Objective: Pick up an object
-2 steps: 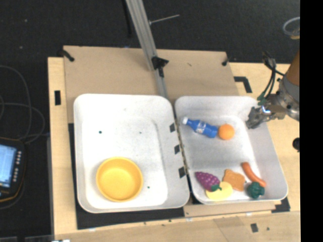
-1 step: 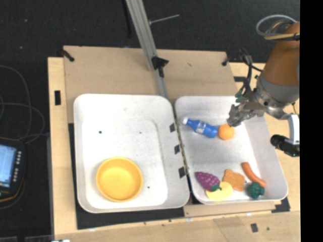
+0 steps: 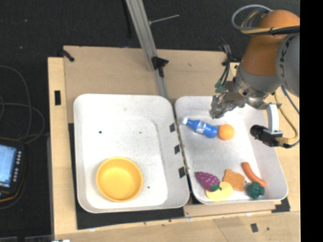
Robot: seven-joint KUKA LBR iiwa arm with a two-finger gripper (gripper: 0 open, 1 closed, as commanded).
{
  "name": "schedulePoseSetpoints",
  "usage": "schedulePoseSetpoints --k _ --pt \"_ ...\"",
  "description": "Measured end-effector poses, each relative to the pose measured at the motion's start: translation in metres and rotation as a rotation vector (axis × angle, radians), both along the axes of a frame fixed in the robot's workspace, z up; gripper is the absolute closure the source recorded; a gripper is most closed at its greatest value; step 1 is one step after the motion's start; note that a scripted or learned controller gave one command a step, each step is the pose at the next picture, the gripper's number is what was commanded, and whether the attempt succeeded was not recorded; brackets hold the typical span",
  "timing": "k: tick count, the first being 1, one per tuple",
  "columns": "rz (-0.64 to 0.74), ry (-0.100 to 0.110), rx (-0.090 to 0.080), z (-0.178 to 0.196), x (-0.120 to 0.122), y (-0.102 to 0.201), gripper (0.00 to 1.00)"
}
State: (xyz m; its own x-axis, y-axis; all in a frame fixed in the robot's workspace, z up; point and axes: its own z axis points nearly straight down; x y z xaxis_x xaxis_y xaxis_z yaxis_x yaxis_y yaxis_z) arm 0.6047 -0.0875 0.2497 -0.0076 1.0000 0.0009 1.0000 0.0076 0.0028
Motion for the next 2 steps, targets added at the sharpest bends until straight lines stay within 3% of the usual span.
schedulePoseSetpoints --k 2 --pt "-0.001 0.002 -0.001 -0.004 0.026 0.113 1.0"
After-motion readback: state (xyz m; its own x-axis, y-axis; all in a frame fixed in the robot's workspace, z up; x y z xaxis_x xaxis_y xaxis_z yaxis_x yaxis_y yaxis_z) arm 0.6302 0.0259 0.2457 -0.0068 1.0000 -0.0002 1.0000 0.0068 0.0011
